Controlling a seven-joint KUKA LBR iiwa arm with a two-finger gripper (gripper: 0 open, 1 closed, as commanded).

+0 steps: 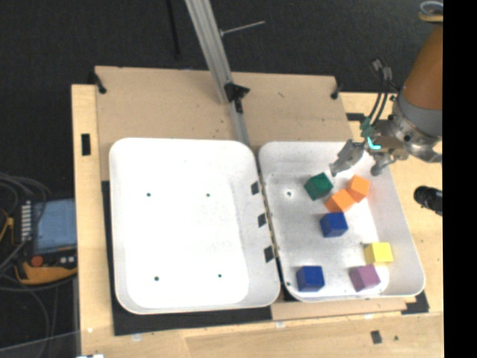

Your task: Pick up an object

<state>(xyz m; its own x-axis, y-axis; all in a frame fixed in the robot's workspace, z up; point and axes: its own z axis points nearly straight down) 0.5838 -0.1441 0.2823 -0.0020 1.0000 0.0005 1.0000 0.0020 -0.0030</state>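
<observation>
The gripper [363, 160] hangs above the far part of the right bin [395, 230], with its two fingers spread apart and nothing between them. This open stance probably serves a descent onto one of the blocks. Just below the fingers lie two orange blocks [351, 194], touching each other, and they look like the nearest candidates. The green block [319, 186] sits beside the left finger, a little below it. Further below the gripper is a blue block [333, 224]. Well apart from it, near the bin's front edge, rest the yellow block [379, 253], the purple block [364, 277] and a second blue block [310, 277]. The left bin [127, 200] lies far to the gripper's left. No block is lifted yet, so the pick is judged as not begun
</observation>
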